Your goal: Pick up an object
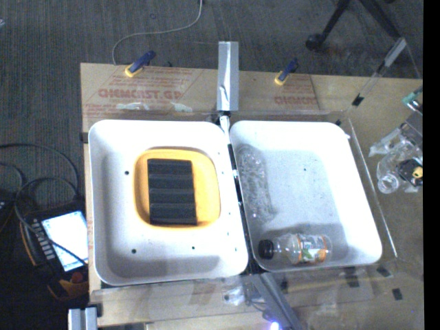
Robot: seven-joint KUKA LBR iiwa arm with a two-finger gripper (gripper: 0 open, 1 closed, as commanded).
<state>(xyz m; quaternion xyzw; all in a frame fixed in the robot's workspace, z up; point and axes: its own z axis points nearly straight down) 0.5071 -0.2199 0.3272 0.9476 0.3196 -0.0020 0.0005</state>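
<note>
Gripper: couldn't tell if jaws were apart or together. Right bin (313, 153): one clear bottle (302, 247) on its side by near wall, plus one see-through crinkly thing (253, 181), hard to make out. Left bin (110, 184): one yellow pad (210, 184), one black ribbed block (172, 191) on it.

The bins (113, 205) are white, the tray (209, 188) yellow, the ribbed block (172, 191) black. The clear bottle (299, 247) has a black cap (265, 248), perhaps an orange-green label (313, 254).
</note>
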